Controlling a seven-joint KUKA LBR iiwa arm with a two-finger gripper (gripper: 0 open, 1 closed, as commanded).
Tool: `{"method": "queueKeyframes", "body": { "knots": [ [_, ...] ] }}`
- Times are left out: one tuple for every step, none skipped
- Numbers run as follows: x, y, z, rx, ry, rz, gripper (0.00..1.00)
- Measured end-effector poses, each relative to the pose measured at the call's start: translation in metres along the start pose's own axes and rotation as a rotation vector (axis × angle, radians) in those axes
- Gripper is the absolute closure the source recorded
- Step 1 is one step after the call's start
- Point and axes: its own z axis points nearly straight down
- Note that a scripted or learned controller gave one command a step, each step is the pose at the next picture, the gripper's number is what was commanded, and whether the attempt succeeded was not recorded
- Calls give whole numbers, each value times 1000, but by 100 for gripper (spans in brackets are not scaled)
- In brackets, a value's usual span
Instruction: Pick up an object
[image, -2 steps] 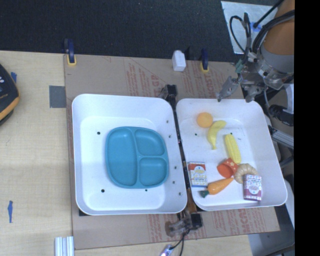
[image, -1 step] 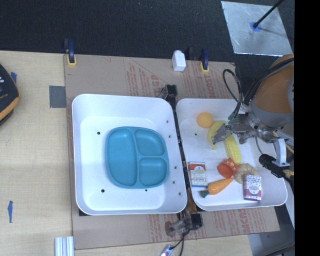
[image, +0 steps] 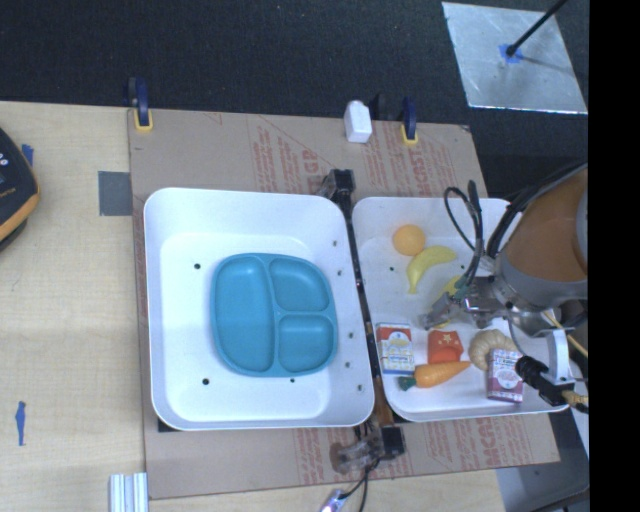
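Counter: two white bins (image: 160, 300).
Claw (image: 447, 303): grip state unclear.
Banana (image: 430, 265): at claw's 11 o'clock — just beside.

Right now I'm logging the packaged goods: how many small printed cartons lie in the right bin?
2: a red-and-white carton at the right bin's left wall, and a pinkish carton near its front right corner. The arm may hide others.

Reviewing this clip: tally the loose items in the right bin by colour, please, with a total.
Orange: 2, round fruit and carrot
Yellow: 1, banana
Red: 1, red block
Tan: 1, bread-like piece
Printed cartons: 2, carton and second carton
Total: 7
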Motion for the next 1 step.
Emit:
{"method": "queueKeyframes", "body": {
  "knots": [
    [43, 40, 0, -2, 0, -2, 0]
  ]
}}
